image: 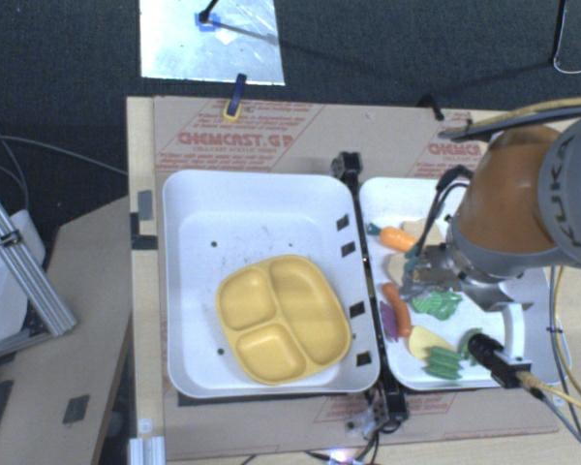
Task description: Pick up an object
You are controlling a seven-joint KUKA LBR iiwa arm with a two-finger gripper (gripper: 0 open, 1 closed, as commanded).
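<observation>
The right bin holds several toy foods: an orange carrot-like piece at the upper left, a red-orange piece beside a purple piece, a green leafy piece, a yellow piece and a dark green piece near the front. My gripper hangs low over the middle of this bin, just above the green leafy piece and right of the red-orange one. The wrist and arm cover the bin's right half.
The left bin holds a yellow three-compartment tray. A black divider with clips runs between the bins. Cardboard lies under both. A shiny sheet lies on the floor behind.
</observation>
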